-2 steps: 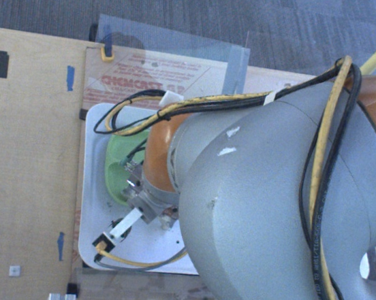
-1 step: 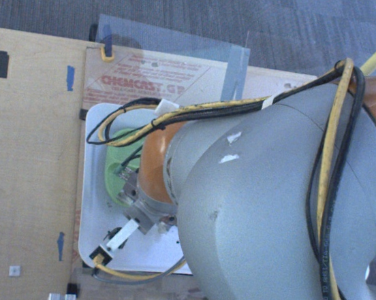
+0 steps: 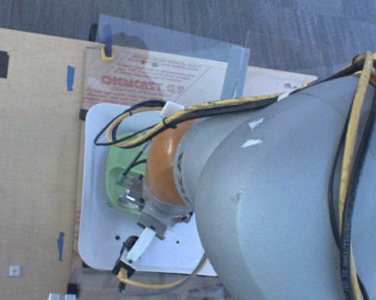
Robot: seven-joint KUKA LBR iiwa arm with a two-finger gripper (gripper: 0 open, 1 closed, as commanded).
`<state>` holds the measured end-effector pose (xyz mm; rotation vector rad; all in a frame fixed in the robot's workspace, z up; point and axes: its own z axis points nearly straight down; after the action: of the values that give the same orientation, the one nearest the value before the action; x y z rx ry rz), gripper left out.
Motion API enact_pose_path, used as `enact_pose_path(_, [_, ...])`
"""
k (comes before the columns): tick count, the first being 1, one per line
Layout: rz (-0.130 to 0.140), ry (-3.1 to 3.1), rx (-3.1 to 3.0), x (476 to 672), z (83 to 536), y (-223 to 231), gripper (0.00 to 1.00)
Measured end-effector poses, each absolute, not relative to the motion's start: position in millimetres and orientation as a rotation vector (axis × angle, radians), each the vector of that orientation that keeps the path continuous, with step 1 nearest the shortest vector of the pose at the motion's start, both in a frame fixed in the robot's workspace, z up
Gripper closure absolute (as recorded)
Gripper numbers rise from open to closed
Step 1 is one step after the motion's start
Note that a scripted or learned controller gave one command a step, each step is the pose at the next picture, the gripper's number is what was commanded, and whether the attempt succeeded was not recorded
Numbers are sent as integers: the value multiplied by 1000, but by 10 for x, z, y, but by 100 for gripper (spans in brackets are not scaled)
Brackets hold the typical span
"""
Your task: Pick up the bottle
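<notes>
The grey arm [image 3: 285, 193] with its orange band [image 3: 162, 163] reaches down into a white bin [image 3: 91, 236] and covers most of it. A light green rounded object [image 3: 119, 164], perhaps the bottle, lies in the bin's left half, partly hidden under the wrist. The gripper [image 3: 129, 193] shows as a metal part below the band, right over the green object's lower edge. I cannot tell whether it touches the object.
Black and yellow cables [image 3: 118, 130] loop over the bin's upper left. A white and black connector [image 3: 135, 249] hangs off the wrist near the bin's front edge. A clear sheet with red print [image 3: 155, 83] lies behind the bin. The wooden bench [image 3: 22, 158] spreads to the left.
</notes>
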<state>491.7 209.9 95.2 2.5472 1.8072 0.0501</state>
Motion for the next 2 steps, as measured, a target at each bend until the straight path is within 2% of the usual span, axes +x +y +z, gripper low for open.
enact_pose_path(1, [-24,1706,2646,5496,859,2228,0])
enact_pose_path(2, [-25,1711,2648,5493,976,2255,100])
